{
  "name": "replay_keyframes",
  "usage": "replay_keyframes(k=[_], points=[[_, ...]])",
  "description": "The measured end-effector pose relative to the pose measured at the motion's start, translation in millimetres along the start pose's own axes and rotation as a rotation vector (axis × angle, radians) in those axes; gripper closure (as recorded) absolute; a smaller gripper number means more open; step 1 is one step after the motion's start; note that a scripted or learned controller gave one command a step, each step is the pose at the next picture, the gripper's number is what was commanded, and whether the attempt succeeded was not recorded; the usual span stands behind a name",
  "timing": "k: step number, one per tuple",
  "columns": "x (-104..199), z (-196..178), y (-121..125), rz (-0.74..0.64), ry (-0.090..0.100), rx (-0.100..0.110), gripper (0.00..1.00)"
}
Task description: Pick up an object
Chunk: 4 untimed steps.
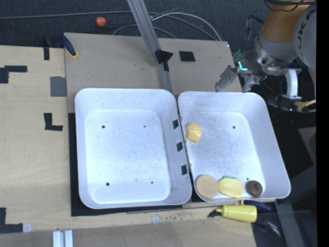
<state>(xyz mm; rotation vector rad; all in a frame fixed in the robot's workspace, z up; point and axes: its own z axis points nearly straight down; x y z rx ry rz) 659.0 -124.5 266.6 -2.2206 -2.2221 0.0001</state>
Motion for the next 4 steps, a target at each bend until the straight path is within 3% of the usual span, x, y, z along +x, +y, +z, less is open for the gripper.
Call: replay_keyframes(k=[1, 3, 4], points=[[0.0, 0.0, 0.0, 0.0, 0.0, 0.0, 0.0], [8.2, 89.3, 2.8, 0.0, 0.0, 0.004, 0.0], [9.8, 153.0, 0.2, 0.0, 0.001, 0.006, 0.0]])
